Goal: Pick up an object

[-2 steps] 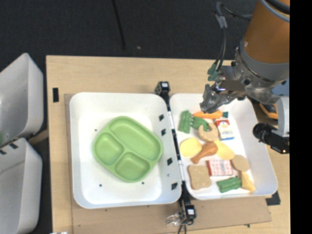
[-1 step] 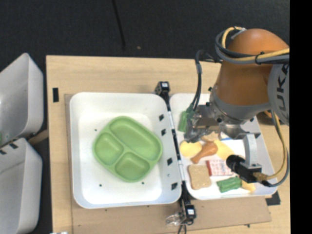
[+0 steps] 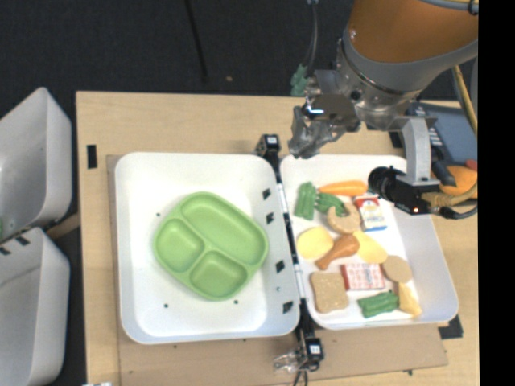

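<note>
My gripper hangs over the far left corner of the right bin, above the pile and apart from it. Nothing shows in it. The right bin holds several toy foods: an orange carrot, a green vegetable, a red and white carton, a yellow lemon, a brown drumstick, a slice of toast, a red and white packet and a green pod. The carrot and the green vegetable lie nearest the gripper.
The left bin holds a green divided plate. A ridge with black clips separates the two bins. White containers stand off the bench at the left. The arm's orange band looms above the right bin's far side.
</note>
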`<state>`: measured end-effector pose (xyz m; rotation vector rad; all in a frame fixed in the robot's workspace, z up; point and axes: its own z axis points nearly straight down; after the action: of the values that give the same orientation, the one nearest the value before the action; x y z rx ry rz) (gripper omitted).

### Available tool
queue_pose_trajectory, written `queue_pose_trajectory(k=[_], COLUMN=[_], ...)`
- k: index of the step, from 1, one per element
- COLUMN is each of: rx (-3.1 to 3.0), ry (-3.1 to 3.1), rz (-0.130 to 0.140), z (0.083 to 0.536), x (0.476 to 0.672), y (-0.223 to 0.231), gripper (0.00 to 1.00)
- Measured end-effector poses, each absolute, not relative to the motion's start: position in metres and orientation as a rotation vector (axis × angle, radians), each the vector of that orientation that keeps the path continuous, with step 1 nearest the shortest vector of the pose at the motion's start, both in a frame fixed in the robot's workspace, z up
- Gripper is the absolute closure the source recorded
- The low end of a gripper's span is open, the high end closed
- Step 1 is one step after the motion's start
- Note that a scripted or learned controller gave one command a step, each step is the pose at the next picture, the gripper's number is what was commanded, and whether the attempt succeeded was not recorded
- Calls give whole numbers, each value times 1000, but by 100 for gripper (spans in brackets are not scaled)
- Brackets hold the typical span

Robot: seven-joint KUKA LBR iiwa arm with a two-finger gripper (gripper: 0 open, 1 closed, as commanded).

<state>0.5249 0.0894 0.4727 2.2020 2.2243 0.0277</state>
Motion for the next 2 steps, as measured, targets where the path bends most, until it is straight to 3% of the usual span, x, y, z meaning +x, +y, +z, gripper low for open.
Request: queue_pose_trajectory(k=[1, 2], rx=[2216, 2219], ry=[2239, 2224], rz=[-20, 0], z=[326, 345], x=[486, 491], y=[165, 160], gripper=[100, 100])
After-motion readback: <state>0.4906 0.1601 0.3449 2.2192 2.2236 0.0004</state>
